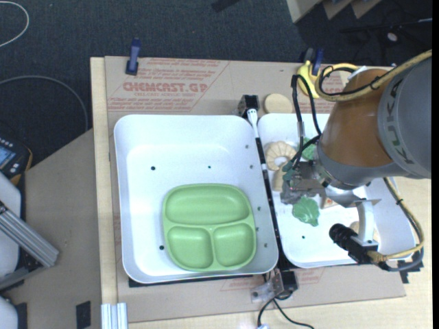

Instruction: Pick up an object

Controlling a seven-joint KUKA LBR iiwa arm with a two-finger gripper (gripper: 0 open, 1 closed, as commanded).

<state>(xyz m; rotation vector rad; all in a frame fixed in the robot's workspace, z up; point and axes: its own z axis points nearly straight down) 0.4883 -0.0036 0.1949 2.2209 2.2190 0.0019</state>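
My arm reaches in from the right and hangs low over the right bin [384,252], with my claw [300,186] down near that bin's left wall, just above a green object [306,211] lying on the bin floor. Whether the claw is spread or pressed together I cannot tell; the wrist and cabling cover it from this angle, and nothing can be confirmed between it. A pale round ridged item [277,153] sits just beyond the claw toward the far end of the same bin. The left bin [137,156] carries a green divided tray [208,225], well apart from my working area. My judgement: the step in hand is the descent or the grasp attempt on the green object, with pick-up not yet established. The next move calls for a confirmed grip on that object, then a straight lift clear of the bin wall.
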